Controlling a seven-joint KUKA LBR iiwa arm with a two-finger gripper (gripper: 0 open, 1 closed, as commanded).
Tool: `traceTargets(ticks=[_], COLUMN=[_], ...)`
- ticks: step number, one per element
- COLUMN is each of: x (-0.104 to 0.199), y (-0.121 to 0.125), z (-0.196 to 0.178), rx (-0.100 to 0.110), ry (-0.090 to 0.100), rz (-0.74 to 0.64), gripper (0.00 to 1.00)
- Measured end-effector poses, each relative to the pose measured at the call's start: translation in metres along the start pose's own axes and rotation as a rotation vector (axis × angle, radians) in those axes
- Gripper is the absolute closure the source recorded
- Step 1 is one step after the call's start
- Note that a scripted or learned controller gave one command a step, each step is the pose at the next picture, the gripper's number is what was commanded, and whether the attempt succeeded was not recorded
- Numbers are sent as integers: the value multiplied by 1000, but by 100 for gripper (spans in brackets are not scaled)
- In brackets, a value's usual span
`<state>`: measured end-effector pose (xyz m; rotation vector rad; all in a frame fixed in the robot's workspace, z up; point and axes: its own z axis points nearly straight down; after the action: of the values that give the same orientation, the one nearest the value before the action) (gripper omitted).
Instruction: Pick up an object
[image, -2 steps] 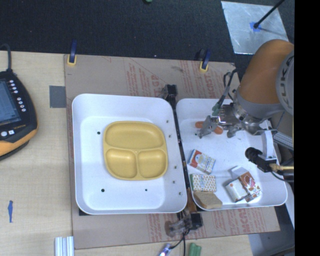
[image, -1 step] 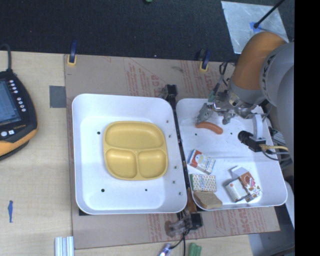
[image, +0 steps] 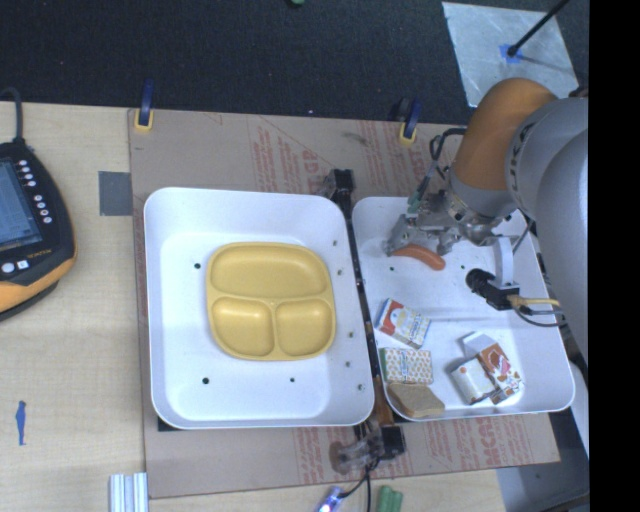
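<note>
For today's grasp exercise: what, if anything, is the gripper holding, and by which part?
It cannot be told. The gripper sits low over the orange-red sausage-shaped toy in the right white bin, but no grip shows.

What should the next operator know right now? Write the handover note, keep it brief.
Gripper: low at the back of the right bin, directly over the orange sausage; finger state unclear.
Also in the right bin: small cartons, a box, a bread slice.
The left bin holds the yellow divided plate.
Done: approach only. Left: grasp and lift; nothing visibly held yet.
</note>
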<state>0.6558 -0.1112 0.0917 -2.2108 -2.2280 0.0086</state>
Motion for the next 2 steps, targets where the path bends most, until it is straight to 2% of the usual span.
traceTargets(ticks=[1, 2], x=[-12, -12], y=[1, 1], z=[-1, -1], rx=[-5, -5], ry=[1, 1], rz=[4, 4], gripper=[0, 0])
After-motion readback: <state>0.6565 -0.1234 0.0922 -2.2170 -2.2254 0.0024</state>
